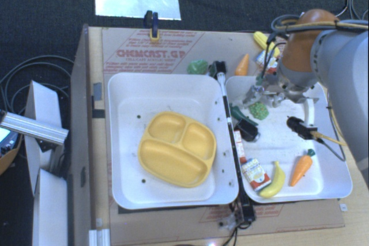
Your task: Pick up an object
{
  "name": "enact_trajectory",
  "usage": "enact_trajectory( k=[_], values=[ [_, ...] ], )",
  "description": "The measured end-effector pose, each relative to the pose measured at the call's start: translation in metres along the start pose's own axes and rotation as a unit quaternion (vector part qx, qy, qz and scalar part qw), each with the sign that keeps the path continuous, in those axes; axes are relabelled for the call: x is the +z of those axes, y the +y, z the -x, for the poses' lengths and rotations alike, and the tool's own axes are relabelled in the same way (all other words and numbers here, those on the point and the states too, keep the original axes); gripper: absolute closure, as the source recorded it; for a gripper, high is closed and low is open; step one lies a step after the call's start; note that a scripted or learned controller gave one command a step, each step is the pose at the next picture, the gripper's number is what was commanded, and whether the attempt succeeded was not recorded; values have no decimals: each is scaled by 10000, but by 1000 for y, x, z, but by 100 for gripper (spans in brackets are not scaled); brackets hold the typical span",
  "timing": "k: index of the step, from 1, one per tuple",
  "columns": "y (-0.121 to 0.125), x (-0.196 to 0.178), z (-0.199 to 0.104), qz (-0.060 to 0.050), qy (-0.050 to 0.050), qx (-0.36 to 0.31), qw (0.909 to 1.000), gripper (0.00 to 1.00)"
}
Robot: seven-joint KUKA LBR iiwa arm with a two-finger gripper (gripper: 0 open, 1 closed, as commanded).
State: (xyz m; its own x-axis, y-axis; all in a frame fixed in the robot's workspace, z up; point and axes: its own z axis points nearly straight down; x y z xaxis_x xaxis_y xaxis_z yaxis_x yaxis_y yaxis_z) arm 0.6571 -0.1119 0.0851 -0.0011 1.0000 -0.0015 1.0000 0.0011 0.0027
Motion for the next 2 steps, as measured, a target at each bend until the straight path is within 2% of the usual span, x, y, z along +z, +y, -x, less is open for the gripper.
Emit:
enact_trajectory(
  k=[2],
  values=[
    [0, 0, 0, 0, 0, 0, 10000, 0]
  ],
)
